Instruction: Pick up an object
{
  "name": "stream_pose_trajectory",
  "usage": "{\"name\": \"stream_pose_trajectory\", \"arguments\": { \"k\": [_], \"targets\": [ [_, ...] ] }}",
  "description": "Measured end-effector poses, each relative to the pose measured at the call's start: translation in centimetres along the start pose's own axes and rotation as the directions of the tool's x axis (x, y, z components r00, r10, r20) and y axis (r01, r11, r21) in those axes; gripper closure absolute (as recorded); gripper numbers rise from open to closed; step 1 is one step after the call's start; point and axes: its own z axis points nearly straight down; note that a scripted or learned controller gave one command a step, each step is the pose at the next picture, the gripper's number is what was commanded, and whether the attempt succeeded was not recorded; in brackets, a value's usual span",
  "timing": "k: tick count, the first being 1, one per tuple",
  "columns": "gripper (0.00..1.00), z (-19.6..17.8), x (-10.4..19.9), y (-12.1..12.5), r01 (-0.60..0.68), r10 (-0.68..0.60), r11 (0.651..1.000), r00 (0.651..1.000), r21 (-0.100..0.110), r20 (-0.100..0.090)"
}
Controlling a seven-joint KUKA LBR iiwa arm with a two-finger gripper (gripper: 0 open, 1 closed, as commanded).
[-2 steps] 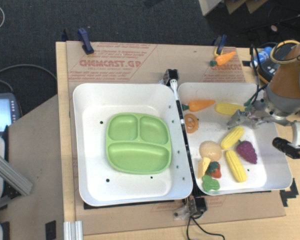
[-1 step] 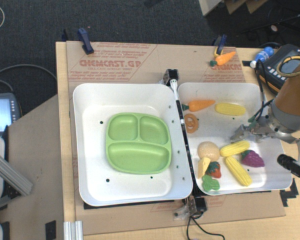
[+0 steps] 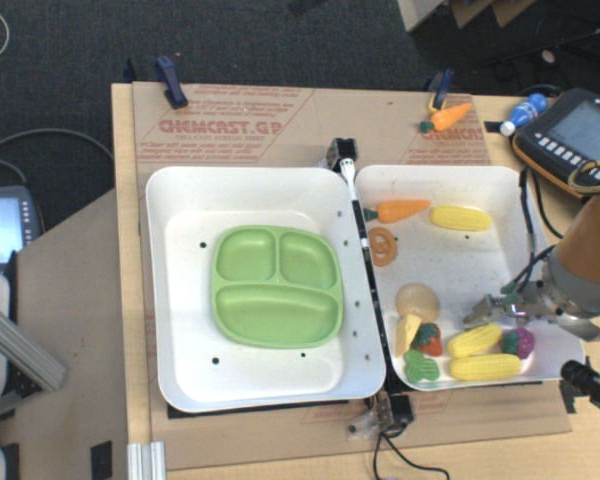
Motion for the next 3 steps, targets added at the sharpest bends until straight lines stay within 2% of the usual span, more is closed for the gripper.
{"name": "stream_pose_trajectory", "arguments": {
  "k": [1,2,3],
  "targets": [
    [0.0,-10.4,8.7,0.4,0.011,-0.011,1.0,1.0,-0.014,0.003],
    [0.0,0.6,11.1,5.3,0.007,-0.007,1.0,1.0,-0.008,0.003],
    [1.0,-0.9,10.8,5.2,0.003,-0.003,1.0,1.0,-0.009,0.004]
  ]
}}
